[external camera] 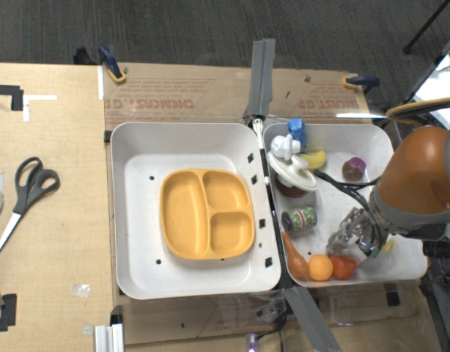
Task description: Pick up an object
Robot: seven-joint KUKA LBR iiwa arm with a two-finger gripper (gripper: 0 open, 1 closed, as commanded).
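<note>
The right bin is entered by the gripper, lowered near its front wall. The red ball is seen just below the gripper, the orange ball beside it. Gripper state: cannot be told.

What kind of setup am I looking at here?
Probably a lab bench for grasping trials: two white bins taped to cardboard, clamps, and toy food like an orange under the hand.
</note>
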